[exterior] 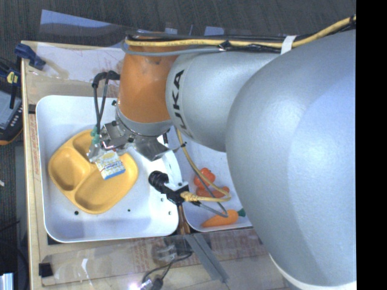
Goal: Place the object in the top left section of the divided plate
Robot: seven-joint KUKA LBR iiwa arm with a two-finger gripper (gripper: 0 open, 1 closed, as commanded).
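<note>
A yellow divided plate [78,174] lies in the left white bin [54,113]. A small white packet with a blue and yellow label [112,166] sits over the plate's upper right part, near the ridge between sections. My gripper [103,147] hangs directly above that packet, at the end of the grey arm with its orange band [145,83]. The gripper's body hides where it meets the packet, so whether the packet is held or resting on the plate is unclear.
The right bin [193,225] holds orange carrot-like pieces [221,218] and a reddish one [207,175], mostly hidden under the arm. A black cable connector [160,182] hangs over the left bin's right edge. A dark device [9,110] lies off the bench's left side.
</note>
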